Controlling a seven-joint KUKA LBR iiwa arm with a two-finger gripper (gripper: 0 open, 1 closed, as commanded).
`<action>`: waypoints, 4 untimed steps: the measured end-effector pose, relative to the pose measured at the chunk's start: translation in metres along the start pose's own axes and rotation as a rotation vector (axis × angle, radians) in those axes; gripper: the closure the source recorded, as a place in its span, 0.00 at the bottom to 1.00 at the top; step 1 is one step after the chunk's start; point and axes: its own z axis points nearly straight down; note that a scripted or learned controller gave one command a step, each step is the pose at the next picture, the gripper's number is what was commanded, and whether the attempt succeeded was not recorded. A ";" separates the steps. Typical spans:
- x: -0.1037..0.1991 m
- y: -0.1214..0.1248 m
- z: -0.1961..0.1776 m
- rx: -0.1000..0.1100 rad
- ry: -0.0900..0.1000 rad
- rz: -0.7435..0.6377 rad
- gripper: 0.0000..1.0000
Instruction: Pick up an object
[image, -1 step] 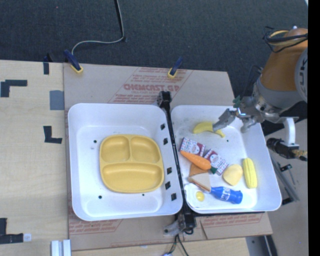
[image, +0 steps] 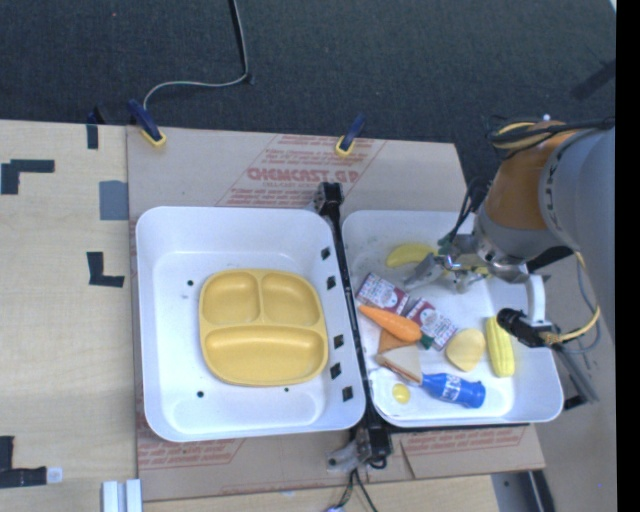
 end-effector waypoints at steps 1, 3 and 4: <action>0.048 0.050 0.013 0.005 0.002 -0.001 0.00; 0.118 0.058 -0.140 0.000 0.001 -0.002 1.00; 0.113 0.039 -0.154 0.003 0.001 -0.001 1.00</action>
